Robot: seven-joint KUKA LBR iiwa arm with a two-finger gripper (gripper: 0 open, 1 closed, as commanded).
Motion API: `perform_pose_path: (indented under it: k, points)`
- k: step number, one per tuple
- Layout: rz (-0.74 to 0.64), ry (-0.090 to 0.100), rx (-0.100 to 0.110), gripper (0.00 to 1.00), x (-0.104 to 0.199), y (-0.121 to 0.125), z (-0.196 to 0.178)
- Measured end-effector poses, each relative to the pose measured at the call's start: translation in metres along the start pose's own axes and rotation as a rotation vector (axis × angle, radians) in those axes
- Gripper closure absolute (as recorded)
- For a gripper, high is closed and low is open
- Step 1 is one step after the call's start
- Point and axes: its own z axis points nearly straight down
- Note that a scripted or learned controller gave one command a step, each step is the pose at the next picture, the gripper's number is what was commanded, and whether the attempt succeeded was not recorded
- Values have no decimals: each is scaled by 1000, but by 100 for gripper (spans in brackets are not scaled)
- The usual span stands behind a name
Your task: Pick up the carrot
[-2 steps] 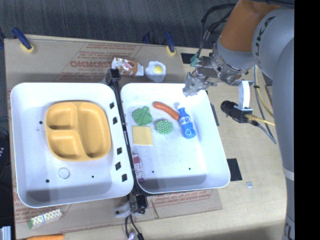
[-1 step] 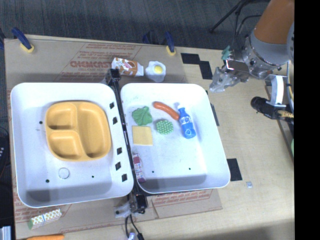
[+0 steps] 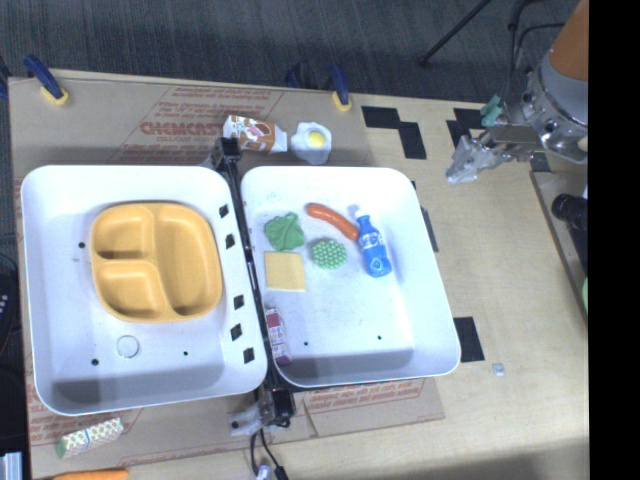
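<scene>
The carrot (image 3: 332, 220), a slim orange-red stick, lies slanted in the back half of the right bin (image 3: 425, 298). A blue bottle (image 3: 372, 246) sits just to its right and a green knobbly ball (image 3: 328, 254) just in front of it. My gripper (image 3: 468, 160) hangs outside the bin over the bare bench, beyond the bin's back right corner, well to the right of and behind the carrot. Nothing shows in its grasp.
The right bin also holds a green leaf (image 3: 285, 231), a yellow cheese square (image 3: 285, 270) and a small packet (image 3: 275, 335) by the left wall. A yellow divided plate (image 3: 157, 260) lies in the left bin (image 3: 50, 298). A small carton (image 3: 250, 133) and a fried egg (image 3: 312, 140) rest behind the bins.
</scene>
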Motion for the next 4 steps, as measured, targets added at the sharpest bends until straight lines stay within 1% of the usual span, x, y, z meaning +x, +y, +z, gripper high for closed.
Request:
perform_pose_path:
  k: [1, 2, 3, 4]
  points:
    - [-213, 2, 2, 100, -4, -78, 50]
    - [-493, -2, -1, 100, -4, -94, -31]
    - [-508, 2, 2, 100, 72, -90, 110]
    - [-540, -2, -1, 100, -5, -82, 18]
